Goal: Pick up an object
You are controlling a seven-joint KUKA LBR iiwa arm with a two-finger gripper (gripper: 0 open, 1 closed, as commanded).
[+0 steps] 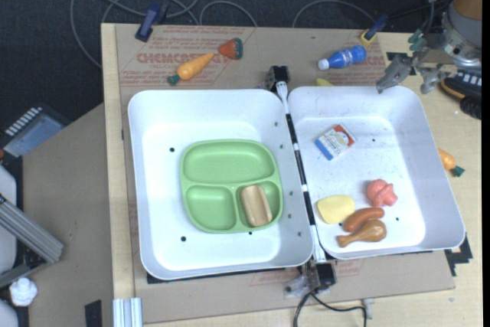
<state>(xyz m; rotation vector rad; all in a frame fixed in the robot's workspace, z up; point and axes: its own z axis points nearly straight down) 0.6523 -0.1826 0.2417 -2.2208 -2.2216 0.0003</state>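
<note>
The right bin (406, 112) holds a small white, blue and red carton (334, 142), a pink toy (381, 192), a yellow piece (335, 208), a brown sausage (364, 217) and a drumstick (363, 235). In the left bin (153, 126) a green divided plate (222, 165) carries a tan bread roll (256, 204) in its near right compartment. My gripper (408, 77) hangs over the far right corner of the right bin, well away from every object. It is open, and nothing sits between its fingers.
On the board behind the bins lie a toy carrot (194, 66), a red and green toy (232, 49), a blue bottle (343, 57) and a blue clip (150, 21). A small orange toy (447, 161) rests just outside the right bin's right wall. Cables loop over the dark floor beyond.
</note>
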